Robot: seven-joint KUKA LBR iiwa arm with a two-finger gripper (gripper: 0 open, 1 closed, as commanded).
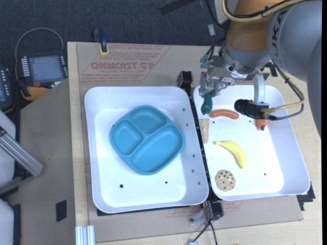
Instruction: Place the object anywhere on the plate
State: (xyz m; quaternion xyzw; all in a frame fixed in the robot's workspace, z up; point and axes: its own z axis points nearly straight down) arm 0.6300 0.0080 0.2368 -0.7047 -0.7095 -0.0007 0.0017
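Two shallow white bins sit side by side on the bench. The left bin (pixel 102 182) holds a blue plate (pixel 147 139) with three compartments, lying a little above the bin's middle and turned at an angle. Nothing rests on the plate.

The right bin (pixel 286 177) holds the food toys. A hot dog (pixel 224 114), orange-red, lies across the upper part of the bin. Below it a yellow banana (pixel 232 151) lies at a slant, and near the bottom edge sits a round chocolate-chip cookie (pixel 224 179). A pale, narrow cracker-like stick (pixel 204 130) lies upright against the bin's left wall, just beside the divide between the bins.

The grey arm with its orange band (pixel 255 14) reaches in from the upper right, and its gripper (pixel 208 97) hangs over the upper left corner of the right bin. A dark teal thing (pixel 206 105) shows right at the fingertips, just left of the hot dog's end, but I cannot tell whether it is a finger pad or something grasped, and I cannot tell how the fingers stand. A black fitting with an orange tip (pixel 251 108) sits to the right of the hot dog, with a yellow cable running off from it.

Beyond the bench at upper left, a handheld control pendant (pixel 45 68) lies on the dark floor.
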